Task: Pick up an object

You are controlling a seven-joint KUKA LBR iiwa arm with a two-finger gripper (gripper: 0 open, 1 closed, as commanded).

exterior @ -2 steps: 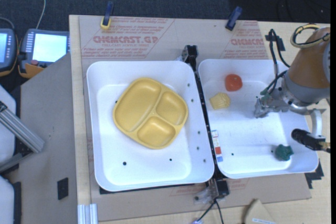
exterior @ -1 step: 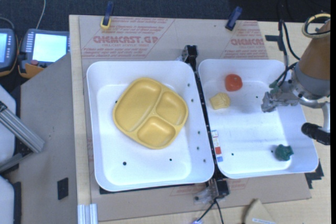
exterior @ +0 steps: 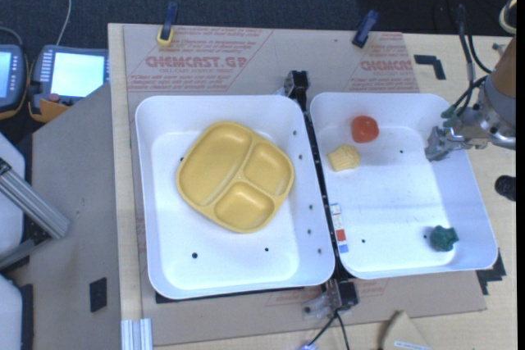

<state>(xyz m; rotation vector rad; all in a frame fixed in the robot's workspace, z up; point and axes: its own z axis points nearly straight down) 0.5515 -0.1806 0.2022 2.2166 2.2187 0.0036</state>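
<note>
The right bin (exterior: 394, 246) holds three small things. A red-orange ball (exterior: 365, 128) lies near its far side. A pale yellow chunk (exterior: 344, 158) rests just in front of the ball, close to the bin's left wall. A dark green object (exterior: 443, 238) sits in the near right corner. My gripper (exterior: 440, 143) hangs at the bin's right edge, level with the yellow chunk and well to the right of it. I see nothing between its fingers.
A yellow divided plate (exterior: 236, 175) lies in the left bin (exterior: 221, 266). A black clamp (exterior: 297, 84) sits where the two bins meet at the far side. Cables (exterior: 469, 53) run down toward the wrist at the right.
</note>
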